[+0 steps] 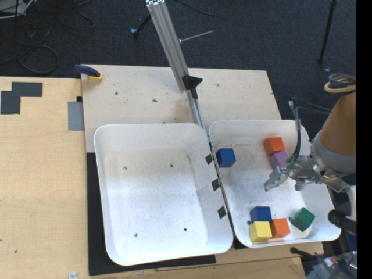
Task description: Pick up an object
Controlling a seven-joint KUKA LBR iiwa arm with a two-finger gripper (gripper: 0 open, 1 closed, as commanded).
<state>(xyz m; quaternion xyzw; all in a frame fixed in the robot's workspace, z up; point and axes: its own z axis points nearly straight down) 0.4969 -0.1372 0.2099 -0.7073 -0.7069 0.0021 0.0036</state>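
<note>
**Hand low in right bin, beside purple block; no grasp confirmed**

The arm (340, 138) reaches in from the right, and the hand (283, 175) sits low inside the right bin (244, 127). Whether it is spread or pressed together cannot be told at this angle, and no object can be seen held in it.

Candidate objects all lie in the right bin. A purple block (280, 158) is just above the hand and touching or nearly touching an orange block (274, 145) behind it. A blue block (225, 157) stands alone near the divider, well apart from the rest. At the near wall a second blue block (261, 214), a yellow block (260, 231) and another orange block (280, 227) are packed together, with a green block (303, 218) just beside them. The left bin (116, 138) holds no blocks.

Assessment: the purple block appears the nearest target, but its contact with the orange neighbour is a risk; a descent off centre would likely push both rather than capture one. Recommended practice: centre the hand over the purple block, align it across the faces that are free of the neighbour, descend fully before closing, then lift straight up. The lone blue block would be the cleaner alternative.
</note>
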